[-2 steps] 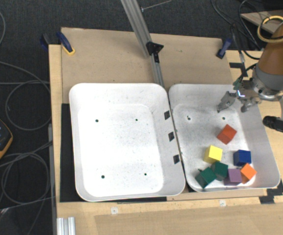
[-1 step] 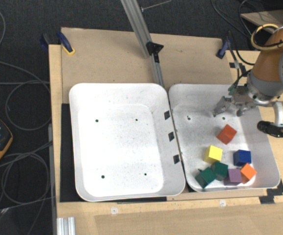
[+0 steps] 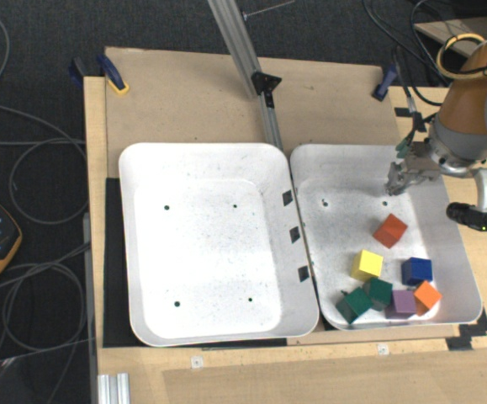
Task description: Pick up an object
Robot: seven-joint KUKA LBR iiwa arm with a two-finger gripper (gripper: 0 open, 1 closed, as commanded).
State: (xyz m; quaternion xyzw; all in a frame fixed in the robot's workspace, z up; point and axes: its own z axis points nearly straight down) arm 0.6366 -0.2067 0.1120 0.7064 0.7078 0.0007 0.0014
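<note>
Several small blocks lie in the right bin. A red block sits alone near the middle. A yellow block, a blue block, an orange block, a purple block and two green blocks cluster at the bin's near edge. My gripper hangs over the far right part of this bin, above and beyond the red block. Nothing shows between its fingers.
The left bin lies beside the right one, with black clips along their shared edge. A slanted metal rail rises from the bench at the back. Blue clamps hold the board's far corners. Cables lie on the floor to the left.
</note>
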